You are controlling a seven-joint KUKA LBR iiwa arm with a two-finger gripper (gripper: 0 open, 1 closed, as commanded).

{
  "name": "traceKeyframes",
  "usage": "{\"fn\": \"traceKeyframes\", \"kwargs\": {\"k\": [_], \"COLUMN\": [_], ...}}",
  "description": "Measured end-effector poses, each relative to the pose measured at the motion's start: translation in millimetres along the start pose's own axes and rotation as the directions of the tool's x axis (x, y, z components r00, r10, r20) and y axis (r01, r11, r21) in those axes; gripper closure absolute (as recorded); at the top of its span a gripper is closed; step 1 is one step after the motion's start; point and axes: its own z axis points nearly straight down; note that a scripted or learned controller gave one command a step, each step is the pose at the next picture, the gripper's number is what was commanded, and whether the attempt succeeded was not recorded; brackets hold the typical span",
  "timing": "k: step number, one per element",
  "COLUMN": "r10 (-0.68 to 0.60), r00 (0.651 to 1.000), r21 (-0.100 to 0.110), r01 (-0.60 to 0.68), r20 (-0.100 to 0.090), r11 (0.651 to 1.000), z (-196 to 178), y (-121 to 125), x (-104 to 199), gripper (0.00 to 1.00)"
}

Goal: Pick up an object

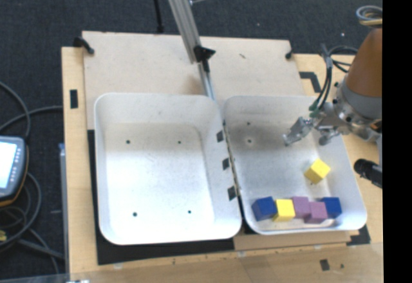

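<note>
Hovering over the right bin (257,114), your gripper (308,134) has empty jaws spread open; yellow cube (317,172) sits just below, apart; other blocks (296,209) line the near wall.

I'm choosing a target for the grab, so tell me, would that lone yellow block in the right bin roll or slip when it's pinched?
The yellow block looks like a small cube with flat faces, so it should sit still rather than roll. It seems rigid and probably light. It lies turned at an angle, so the gripper could twist or nudge it if misaligned.
</note>
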Motion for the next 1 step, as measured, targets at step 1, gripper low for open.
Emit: {"fn": "traceKeyframes", "kwargs": {"k": [1], "r10": [-0.001], "r00": [1.0], "r21": [-0.003], "r01": [0.001], "r20": [0.004], "r11": [1.0], "z": [-45.9], "y": [7.2], "x": [-49.8], "gripper": [0.0]}}
